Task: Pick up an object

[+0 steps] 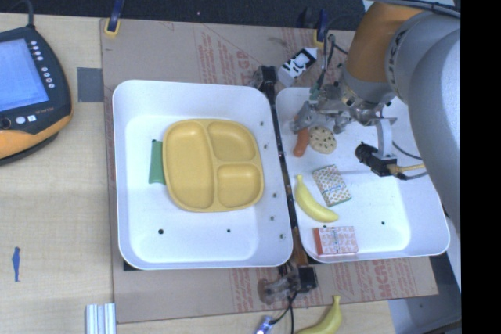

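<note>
While the arm (pixel 415 66) reached in from three o'clock, the worktop (pixel 63 192) carried two white bins edge to edge. The left bin (pixel 133 231) held a yellow divided tray (pixel 213 164) at its centre, with bare floor toward six o'clock. In the right bin (pixel 415 235), the claw (pixel 313 125) hung at eleven o'clock, near the shared rim; whether it was clenched could not be told. Just beside it lay an orange carrot (pixel 301 143) and a cookie (pixel 322 140). A banana (pixel 311 202), a patterned packet (pixel 332 184) and a small box (pixel 335 240) lay toward seven o'clock.
</note>
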Tool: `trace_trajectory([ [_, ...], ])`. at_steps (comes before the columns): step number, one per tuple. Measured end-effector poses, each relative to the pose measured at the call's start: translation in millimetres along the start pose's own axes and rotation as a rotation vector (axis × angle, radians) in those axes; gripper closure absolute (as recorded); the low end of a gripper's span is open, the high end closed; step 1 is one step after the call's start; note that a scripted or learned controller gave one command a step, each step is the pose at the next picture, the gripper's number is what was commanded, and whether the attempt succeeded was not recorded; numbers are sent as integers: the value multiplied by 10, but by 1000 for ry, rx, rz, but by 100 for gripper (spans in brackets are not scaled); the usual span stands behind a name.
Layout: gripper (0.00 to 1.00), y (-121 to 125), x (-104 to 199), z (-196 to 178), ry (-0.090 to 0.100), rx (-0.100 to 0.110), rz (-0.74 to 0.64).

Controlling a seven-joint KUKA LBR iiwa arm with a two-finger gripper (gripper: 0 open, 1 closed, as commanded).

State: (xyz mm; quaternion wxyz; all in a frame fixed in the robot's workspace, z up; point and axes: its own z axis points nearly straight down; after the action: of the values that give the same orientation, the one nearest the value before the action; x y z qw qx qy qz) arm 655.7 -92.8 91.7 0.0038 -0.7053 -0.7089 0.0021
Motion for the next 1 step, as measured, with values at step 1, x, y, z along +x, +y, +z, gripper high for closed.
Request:
trace_trajectory([
  [1, 0, 0, -11, 0, 0, 0, 0],
])
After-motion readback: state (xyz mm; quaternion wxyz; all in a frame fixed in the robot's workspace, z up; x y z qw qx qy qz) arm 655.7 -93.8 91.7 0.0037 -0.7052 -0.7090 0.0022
